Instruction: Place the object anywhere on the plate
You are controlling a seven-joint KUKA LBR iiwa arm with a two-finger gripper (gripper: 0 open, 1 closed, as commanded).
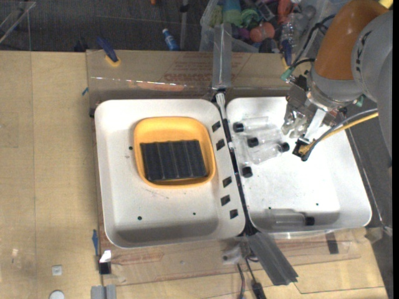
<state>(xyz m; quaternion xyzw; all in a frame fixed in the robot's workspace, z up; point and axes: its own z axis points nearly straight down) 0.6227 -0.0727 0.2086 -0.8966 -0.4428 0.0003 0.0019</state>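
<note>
Clear little bottles lay just beside the gripper, its grip unclear, with the yellow plate far across, so no placing was done.

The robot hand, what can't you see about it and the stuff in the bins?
- Hand: in the camera view its fingers blur into the clear bottles beneath, so open or shut is unclear.
- Bottles: see-through against the white right bin; their count and outlines are hard to tell.
- Arm: cut off by the right and top edges.
- Dark object on the plate: too blurry to name.
</note>
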